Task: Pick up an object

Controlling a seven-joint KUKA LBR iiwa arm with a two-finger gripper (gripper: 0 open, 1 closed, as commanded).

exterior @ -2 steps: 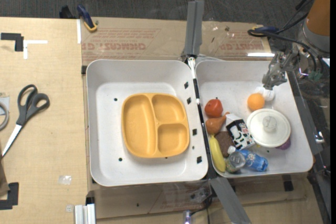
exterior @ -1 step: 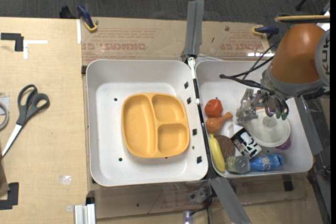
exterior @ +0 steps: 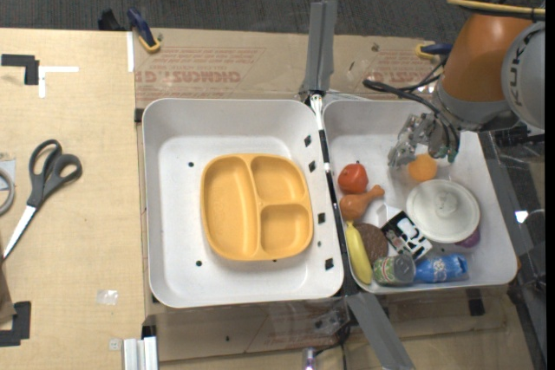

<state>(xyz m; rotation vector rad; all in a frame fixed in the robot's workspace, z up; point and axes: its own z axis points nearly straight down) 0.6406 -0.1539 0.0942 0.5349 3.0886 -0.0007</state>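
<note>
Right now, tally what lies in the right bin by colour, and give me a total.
Orange: 2, the orange ball and the drumstick toy
Red: 1, the tomato
Yellow: 1, the banana
White: 1, the round lid
Blue: 1, the bottle
Black-and-white: 1, the packet
Total: 7

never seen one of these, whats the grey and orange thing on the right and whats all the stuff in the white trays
That grey and orange thing is a robot arm, reaching in from the right. Its job here is to pick up an object. The picture comes from one fixed camera above the bench, looking down at a slant.

At the arm's end is a claw, low over the right bin, beside a small orange ball.

That bin also holds a red tomato-like toy, a toy chicken drumstick, a banana, a white lid-like disc and a blue bottle.

The left bin holds a yellow divided plate. Scissors lie on the bench to the left.

I cannot tell that the claw holds anything.
</note>
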